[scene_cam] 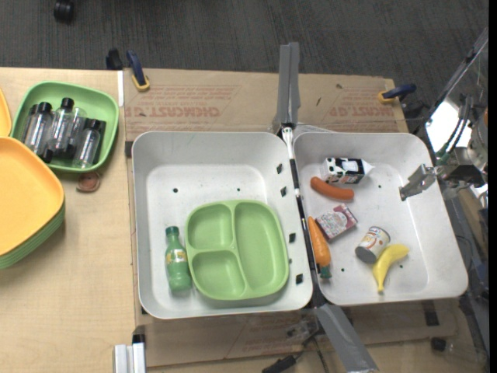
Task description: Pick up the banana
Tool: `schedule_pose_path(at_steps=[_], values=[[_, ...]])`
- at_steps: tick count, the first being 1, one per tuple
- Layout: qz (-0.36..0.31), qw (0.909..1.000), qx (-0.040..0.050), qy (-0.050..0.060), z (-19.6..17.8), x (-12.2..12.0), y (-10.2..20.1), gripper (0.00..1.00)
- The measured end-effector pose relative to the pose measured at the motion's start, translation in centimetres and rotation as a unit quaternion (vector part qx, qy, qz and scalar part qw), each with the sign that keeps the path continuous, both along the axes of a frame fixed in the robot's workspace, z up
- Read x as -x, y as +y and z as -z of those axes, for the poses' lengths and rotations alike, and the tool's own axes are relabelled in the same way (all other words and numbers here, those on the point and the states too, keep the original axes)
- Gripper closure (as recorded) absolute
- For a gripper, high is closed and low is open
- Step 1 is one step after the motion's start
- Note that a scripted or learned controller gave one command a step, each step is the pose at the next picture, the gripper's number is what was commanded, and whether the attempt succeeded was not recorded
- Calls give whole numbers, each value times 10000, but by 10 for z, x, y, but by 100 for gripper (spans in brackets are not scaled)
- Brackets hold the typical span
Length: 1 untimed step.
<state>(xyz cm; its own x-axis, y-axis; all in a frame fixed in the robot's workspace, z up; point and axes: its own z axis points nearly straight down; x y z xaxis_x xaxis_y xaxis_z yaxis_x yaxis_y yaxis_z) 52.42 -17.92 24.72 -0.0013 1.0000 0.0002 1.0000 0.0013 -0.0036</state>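
The yellow banana (387, 264) lies in the right bin (411, 286), near its front right corner, curved with its stem toward the front. A small can (372, 243) on its side touches the banana's upper end. The gripper (419, 181) hangs at the bin's right rim, well behind the banana and apart from it, with nothing seen in it. The arm behind it is mostly cut off by the right edge.
The right bin also holds a pink packet (336, 223), a carrot (319, 243) along the left wall, a sausage (331, 189) and a black-and-white carton (345, 170). The left bin (155, 169) holds a green divided plate (233, 249) and a green bottle (177, 259).
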Motion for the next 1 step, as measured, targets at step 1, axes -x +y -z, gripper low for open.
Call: schedule_pose_path(at_steps=[1], values=[[0,10000,3,10,-8,0,-1,100]])
